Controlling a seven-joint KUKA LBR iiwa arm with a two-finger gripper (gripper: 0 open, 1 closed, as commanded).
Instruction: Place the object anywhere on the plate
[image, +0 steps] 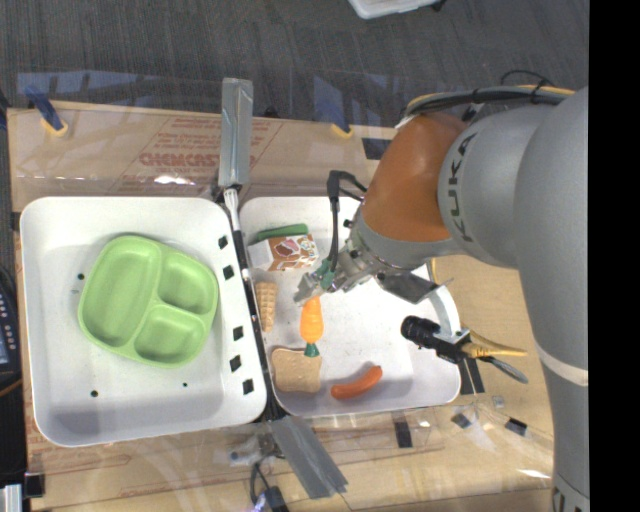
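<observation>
- While the grey arm leans in from the right, its two-finger claw (318, 283) hangs low over the right white bin (440, 385), fingertips right at the top of a small orange toy carrot (312, 320) with a green stub end.
- Whether the claw is spread, clenched, or already pinching the carrot, I cannot tell; the wrist hides too much of it.
- The carrot lies on the bin floor directly beneath the claw, well apart from the lime-green divided plastic plate (150, 298), which sits in the left white bin (45, 330), far off to the claw's other side.
- My worry: a pinch at the very tip could let the carrot swing or slip out over the raised divider between the bins.
- Close neighbours could get knocked: a tan toy bread slice (296, 371) and a red-orange sausage (356, 382) just past the carrot, a ridged beige wafer piece (266, 303) beside it, and a printed food packet (290, 249) behind the claw.
- The bins rest on a pale wooden bench under clear sheeting, with dark carpet beyond.
</observation>
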